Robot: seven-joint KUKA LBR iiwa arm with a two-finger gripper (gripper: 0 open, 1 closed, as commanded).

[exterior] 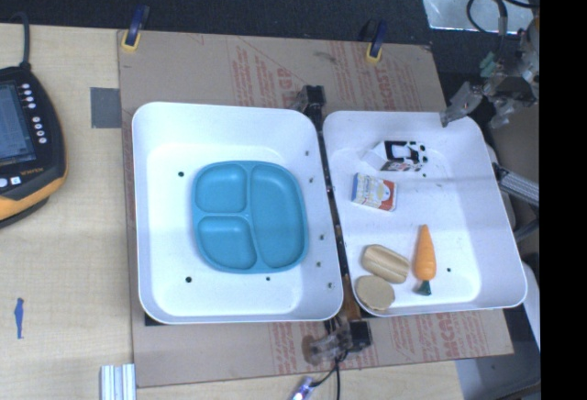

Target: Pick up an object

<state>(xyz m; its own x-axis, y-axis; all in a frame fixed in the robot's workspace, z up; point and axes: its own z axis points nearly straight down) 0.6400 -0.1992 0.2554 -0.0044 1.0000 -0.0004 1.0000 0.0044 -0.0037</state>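
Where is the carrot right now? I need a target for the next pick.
The carrot lies in the right bin, near its front edge, just right of the bread roll.

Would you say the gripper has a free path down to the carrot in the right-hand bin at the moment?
Probably yes. The carrot lies in the open with nothing over it, and the bread roll beside it sits slightly apart. The gripper is off the bin's far right corner.

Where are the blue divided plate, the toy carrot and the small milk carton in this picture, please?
blue divided plate [249,216]: camera view, on the ridge where its compartments meet.
toy carrot [424,251]: camera view, middle of the orange body.
small milk carton [374,192]: camera view, centre of its upward face.
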